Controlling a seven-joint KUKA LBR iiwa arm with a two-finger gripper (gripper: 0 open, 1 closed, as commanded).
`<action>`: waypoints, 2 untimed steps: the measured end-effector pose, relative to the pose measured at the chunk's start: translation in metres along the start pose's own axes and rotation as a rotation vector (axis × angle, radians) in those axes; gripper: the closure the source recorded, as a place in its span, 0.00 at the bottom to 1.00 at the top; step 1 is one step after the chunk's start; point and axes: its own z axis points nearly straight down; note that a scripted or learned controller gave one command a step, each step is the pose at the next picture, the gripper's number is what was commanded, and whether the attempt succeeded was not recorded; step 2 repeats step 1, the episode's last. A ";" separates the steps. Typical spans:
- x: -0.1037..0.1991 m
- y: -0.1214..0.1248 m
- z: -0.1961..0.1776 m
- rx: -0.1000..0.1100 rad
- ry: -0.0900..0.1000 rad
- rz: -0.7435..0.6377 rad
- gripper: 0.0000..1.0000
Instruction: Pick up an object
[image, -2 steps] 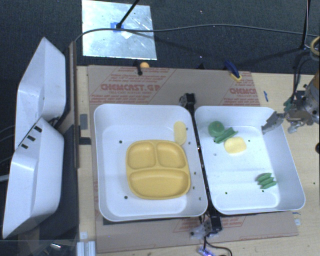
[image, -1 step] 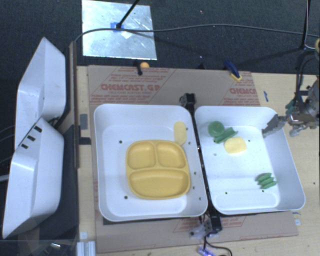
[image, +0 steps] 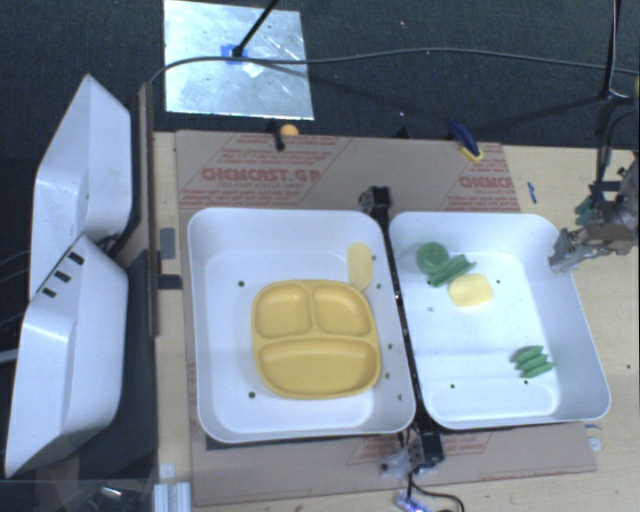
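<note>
In the right bin (image: 570, 330) lie a green round piece with a green pod (image: 440, 262), a pale yellow block (image: 471, 291) just below them, and a small green pea pod (image: 531, 361) toward the front right. The left bin (image: 215, 330) holds a yellow divided tray (image: 315, 336) and a pale yellow oval piece (image: 360, 265) at its back right. My gripper (image: 572, 248) hangs at the right bin's far right rim, apart from all the objects, with nothing seen between its fingers.
Both bins rest on a brown cardboard sheet (image: 330, 165). A white machine housing (image: 70, 270) stands at the left. A shiny metal plate (image: 238, 60) lies at the back, with cables running across the dark floor.
</note>
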 end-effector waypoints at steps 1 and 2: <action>0.056 -0.033 0.064 0.007 0.002 -0.003 1.00; 0.056 -0.033 0.064 0.007 0.002 -0.003 1.00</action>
